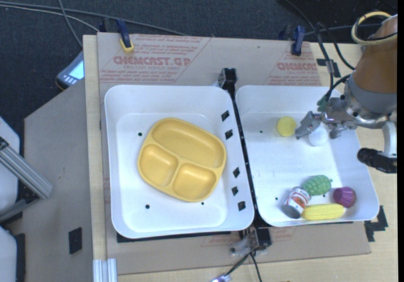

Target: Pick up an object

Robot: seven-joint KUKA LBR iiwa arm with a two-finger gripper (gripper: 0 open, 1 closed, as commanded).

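My gripper [319,129] hangs over the back of the right bin [278,167], its fingers spread open with nothing clearly gripped between them. Right under the fingertips is a small whitish blob [315,139]; I cannot tell if it is an object or glare. A small yellow round piece [286,126] lies just left of the gripper. At the bin's front right corner lie a green bumpy fruit [317,185], a purple piece [344,196], a yellow corn cob [324,212] and a small red-and-white can [297,200].
The left bin [123,148] holds a yellow divided plate [182,159]. A black divider with clips [235,148] runs between the bins. Blue clamps [125,40] pin the cardboard at the back. The arm's orange band [377,63] rises at the right.
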